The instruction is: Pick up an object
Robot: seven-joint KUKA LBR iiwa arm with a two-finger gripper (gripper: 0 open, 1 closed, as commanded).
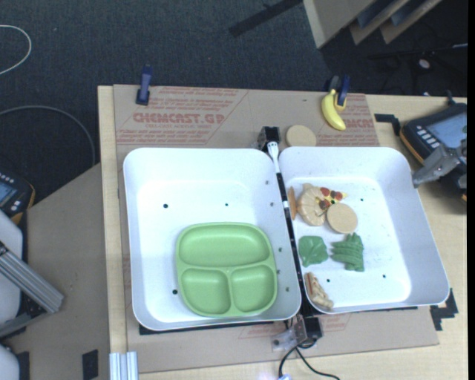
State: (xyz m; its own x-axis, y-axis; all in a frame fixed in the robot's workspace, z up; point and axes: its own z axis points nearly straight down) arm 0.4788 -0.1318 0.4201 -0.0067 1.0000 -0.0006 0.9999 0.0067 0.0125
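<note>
1. Sitting in the right bin (386, 178) — small toy foods, with a round tan cookie (342, 218) in the middle.
2. Looks light and stiff — grab its edges.
3. Gripper (439, 163) waits far right; can't tell if open.

Bench on dark carpet, seen from above

A dark grey carpeted floor (185, 44) surrounds a pale wooden bench (67, 223), topped by a brown cardboard sheet (200, 111) printed with red lettering and held by blue clamps (143, 85). Thin white cables (22, 44) loop on the floor at upper left. Beige furniture (371, 18) stands at the upper right. Lighting is even and soft.
</note>
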